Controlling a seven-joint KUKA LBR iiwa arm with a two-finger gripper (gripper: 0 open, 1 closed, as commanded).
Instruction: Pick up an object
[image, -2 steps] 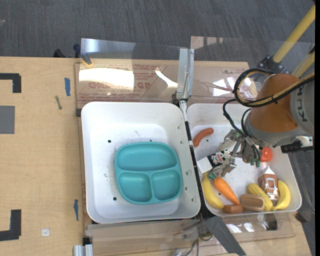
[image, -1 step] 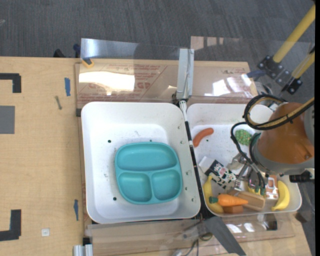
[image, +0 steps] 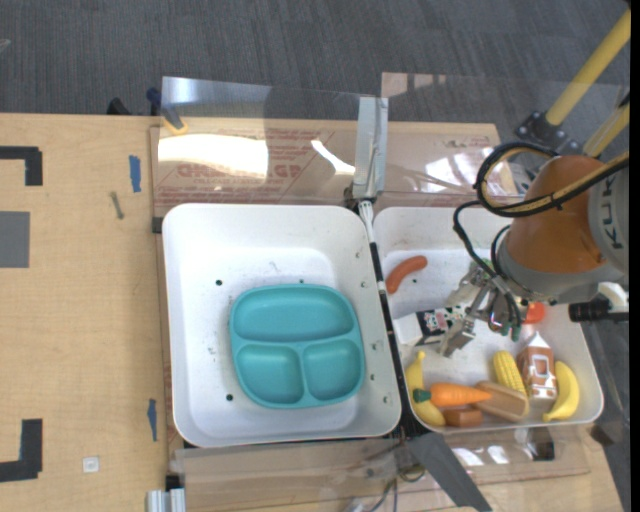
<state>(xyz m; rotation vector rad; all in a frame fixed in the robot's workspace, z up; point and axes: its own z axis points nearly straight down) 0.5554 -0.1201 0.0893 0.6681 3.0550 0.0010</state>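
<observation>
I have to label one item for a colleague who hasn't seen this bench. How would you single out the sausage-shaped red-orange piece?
Look at the right-hand bin, the one the arm reaches into. The hot dog lies alone near its upper left corner, close to the divider between bins. Unlike the carrot, corn and banana heaped along the bottom edge, it is a smooth curved red-orange piece with bare white floor around it.

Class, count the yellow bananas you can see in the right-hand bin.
2: one banana along the right bin's right wall, another banana at its left wall by the carrot. More may be hidden under the arm.
</observation>
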